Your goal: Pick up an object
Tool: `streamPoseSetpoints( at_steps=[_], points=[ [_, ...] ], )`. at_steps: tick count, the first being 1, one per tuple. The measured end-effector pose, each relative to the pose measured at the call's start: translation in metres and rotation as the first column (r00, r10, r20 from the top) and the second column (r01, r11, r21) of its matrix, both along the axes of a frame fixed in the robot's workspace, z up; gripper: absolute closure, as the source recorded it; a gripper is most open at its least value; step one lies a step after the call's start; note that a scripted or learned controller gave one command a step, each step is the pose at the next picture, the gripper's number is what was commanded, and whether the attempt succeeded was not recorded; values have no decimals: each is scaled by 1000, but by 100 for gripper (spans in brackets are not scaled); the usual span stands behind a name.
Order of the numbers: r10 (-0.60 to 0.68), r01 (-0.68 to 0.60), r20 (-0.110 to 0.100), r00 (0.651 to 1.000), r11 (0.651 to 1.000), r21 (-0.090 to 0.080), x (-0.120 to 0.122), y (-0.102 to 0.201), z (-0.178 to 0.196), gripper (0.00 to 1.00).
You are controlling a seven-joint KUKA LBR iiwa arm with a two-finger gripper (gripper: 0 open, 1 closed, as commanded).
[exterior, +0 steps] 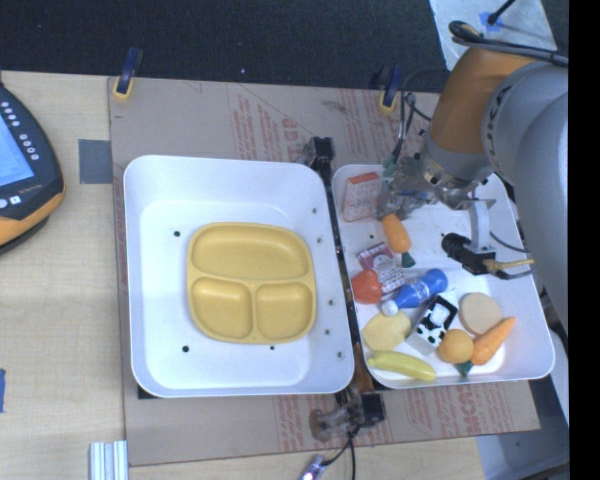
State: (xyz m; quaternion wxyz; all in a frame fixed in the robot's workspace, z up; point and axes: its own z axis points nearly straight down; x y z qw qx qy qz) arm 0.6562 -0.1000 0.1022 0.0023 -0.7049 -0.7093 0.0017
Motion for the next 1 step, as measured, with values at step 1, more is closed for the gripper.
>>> streamPoseSetpoints(
  at_steps=[1],
  points=[
    [-2,2,3,1000,1000,0,-60,51,90,100]
  ],
)
